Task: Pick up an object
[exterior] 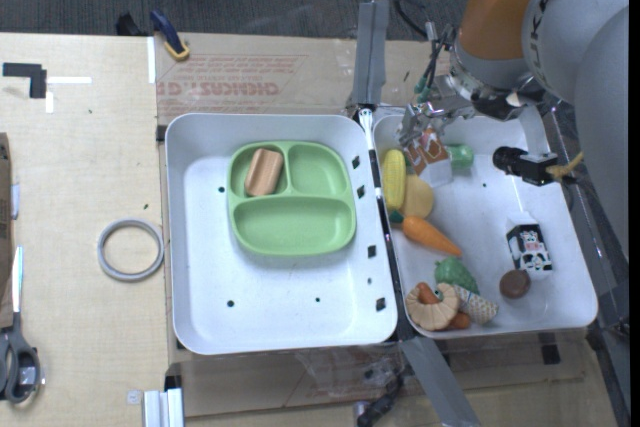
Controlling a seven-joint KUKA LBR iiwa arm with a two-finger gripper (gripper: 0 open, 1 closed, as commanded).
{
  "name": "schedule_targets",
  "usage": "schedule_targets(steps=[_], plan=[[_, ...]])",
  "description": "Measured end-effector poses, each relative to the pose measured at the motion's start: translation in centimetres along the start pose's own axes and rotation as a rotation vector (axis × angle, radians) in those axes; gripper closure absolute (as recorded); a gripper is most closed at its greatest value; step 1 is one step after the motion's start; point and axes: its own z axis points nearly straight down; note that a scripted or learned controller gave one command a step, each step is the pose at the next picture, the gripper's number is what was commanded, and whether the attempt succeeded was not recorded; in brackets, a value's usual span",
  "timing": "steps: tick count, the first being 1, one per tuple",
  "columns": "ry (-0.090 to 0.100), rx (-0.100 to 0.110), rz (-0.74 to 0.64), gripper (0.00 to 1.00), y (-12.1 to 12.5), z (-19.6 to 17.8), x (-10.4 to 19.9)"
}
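Observation:
My gripper (420,127) hangs over the far left corner of the right bin (560,315), just above a small orange-and-white packet (433,152). A small green piece (460,155) lies right of the packet. Close in front are a yellow corn cob (395,177) and a pale yellow lump (419,199). Further forward lie an orange carrot (432,235), a green leafy piece (456,273) and a tan shrimp-like toy (437,307). A black-and-white cow-patterned block (528,248) and a brown round piece (514,284) sit at the right.
The left bin (200,295) holds a green divided plate (295,225) with a tan bread-like piece (263,171) in its far left compartment. On the bench to the left lie a grey tape ring (130,248) and scissors (18,360).

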Motion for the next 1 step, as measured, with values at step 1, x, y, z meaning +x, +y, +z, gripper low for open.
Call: schedule_targets(steps=[1], plan=[[0.001,0.001,-0.331,1.0,-5.99,0.07,0.05]])
